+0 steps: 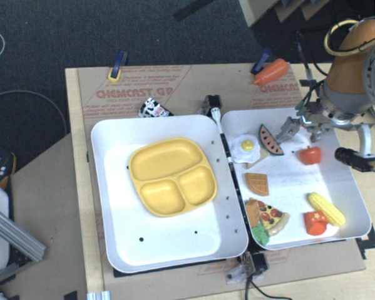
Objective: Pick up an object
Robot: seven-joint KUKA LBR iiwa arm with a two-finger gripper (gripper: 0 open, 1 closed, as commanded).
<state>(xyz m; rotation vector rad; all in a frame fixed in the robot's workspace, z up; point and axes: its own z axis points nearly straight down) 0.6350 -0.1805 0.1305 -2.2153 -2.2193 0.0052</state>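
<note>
**Gripper low over the upper right bin, nothing in its grasp**

Target not named; any toy will do. Nearest candidate: small red tomato-like piece [310,155], right-centre of the frame, lying flat on the floor of the right bin [356,191]. It sits just below and beside the gripper [304,126], apart from it.

The gripper's two fingers are spread, one angling left toward the watermelon slice [270,140], the other hanging nearer the tomato piece. Nothing sits between them. A spread like this suits an approach, in my judgement, not a hold.

Other pieces in the same bin, working outward:
- fried egg [246,147], upper left corner of the bin, just beside the watermelon slice
- toast piece [258,184], below the egg
- pizza slice [267,216] on a green leaf, lower left
- corn cob [326,208] touching a red block [315,223], lower right

The toys are scattered flat and mostly apart, which leaves room for fingers around each; corn and red block are the exception.

Left bin [114,181], centre of the frame, holds a yellow divided plate [171,176], set at a slant.

Outside the bins, on the board at the top: an orange carrot toy [271,71] and a black-and-white toy [153,108].

The arm [352,68] enters from the upper right, wrist bent down over the bin.
</note>
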